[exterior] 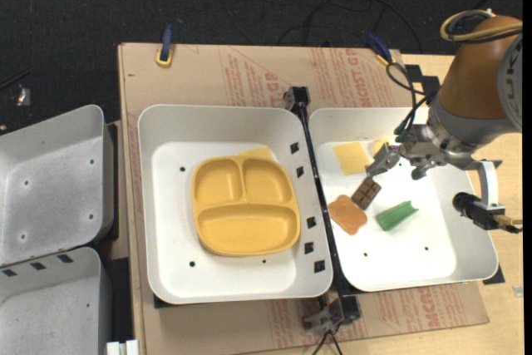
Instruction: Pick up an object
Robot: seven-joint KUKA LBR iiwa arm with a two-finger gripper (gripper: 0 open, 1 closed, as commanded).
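Arm low over the right bin (474,262), gripper (397,158) above the small items, nothing between the fingers.

Brown block (366,193) lies center-right of the frame, just beside an orange piece (348,214), near a green piece (396,215); pale yellow slab (352,156) above them. Yellow divided tray (246,206) sits in the left bin (158,262). Block likely light, rigid, small; best pinched across its narrow sides. Fingers look spread, one tip just above the block; contact unclear.
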